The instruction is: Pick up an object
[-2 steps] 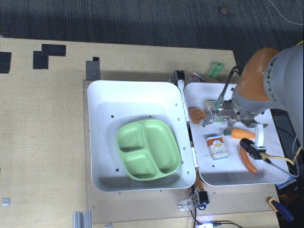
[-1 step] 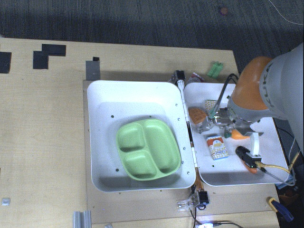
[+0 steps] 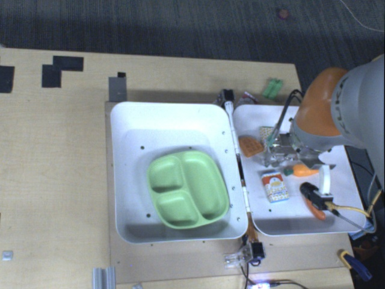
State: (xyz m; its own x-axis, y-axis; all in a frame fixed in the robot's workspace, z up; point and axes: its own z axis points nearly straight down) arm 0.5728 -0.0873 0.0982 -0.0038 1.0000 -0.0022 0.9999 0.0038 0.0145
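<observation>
The likely pick, a small red-and-white carton (image 3: pixel 275 186), lies flat near the middle of the right bin (image 3: pixel 343 221), just below the pincer (image 3: pixel 278 155). An orange carrot-like piece (image 3: pixel 302 171) sits just beside the pincer, a brown cracker-like bit (image 3: pixel 251 145) toward the bin's left wall, orange-handled pliers (image 3: pixel 317 203) nearer the bottom-right corner. The pincer hangs low among these w/ nothing visibly between its tips; can't tell if clenched or released. The left bin (image 3: pixel 129 161) carries a green divided plate (image 3: pixel 187 188), prob. spare stock. Arm (image 3: pixel 355 107) reaches over the right bin's right edge, presumably to come straight down on the clutter.
</observation>
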